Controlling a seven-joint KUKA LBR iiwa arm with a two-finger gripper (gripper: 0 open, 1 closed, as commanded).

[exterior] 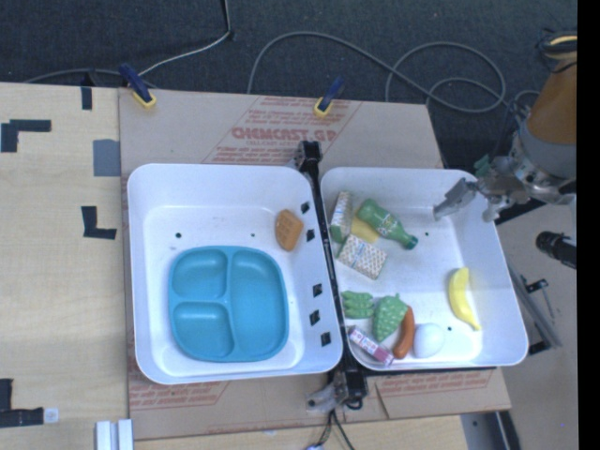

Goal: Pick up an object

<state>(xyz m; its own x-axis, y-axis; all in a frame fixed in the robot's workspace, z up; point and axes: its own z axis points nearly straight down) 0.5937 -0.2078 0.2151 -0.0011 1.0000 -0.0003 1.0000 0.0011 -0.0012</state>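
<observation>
End effector (466, 198): over right bin's (497, 251) far corner; I cannot tell its state; risk I judge: striking bin wall; banana (460, 297) nearest, may roll.

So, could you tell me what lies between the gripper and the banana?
Camera view: bare white bin floor separates the gripper from the banana.

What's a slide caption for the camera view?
Gripper poised over the right bin of toy food; banana nearby, blue plate in left bin.
</observation>
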